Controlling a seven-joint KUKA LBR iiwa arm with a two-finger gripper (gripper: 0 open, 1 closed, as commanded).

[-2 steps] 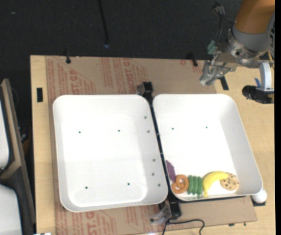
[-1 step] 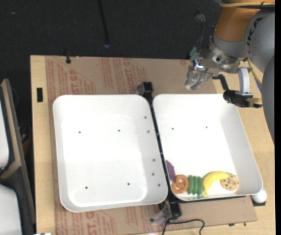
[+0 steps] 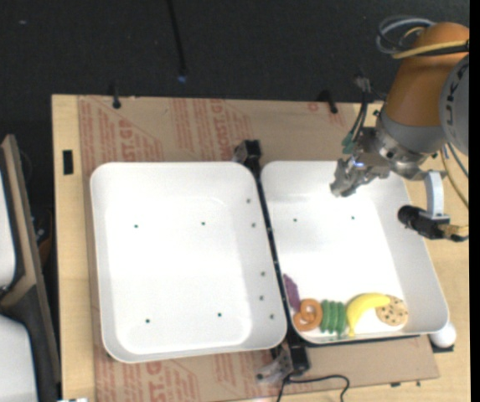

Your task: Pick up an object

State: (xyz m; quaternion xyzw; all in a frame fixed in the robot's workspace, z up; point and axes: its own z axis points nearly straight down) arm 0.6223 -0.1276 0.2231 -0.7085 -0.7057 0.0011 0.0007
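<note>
Along the front wall of the right bin (image 3: 353, 241) lies a row of small toys: a purple piece (image 3: 291, 289), an orange ring-shaped pretzel (image 3: 308, 315), a green ridged piece (image 3: 333, 316), a yellow banana (image 3: 367, 305) and a tan cookie (image 3: 393, 312). My gripper (image 3: 346, 182) hangs over the back of the right bin, well away from the toys, with nothing seen in it. Its fingers are too small and blurred to judge.
The left bin (image 3: 177, 258) sits beside the right one on a cardboard-covered bench (image 3: 164, 132). Black clips (image 3: 248, 152) sit at the joint between the bins, at the back and at the front. White furniture stands off the bench's left edge.
</note>
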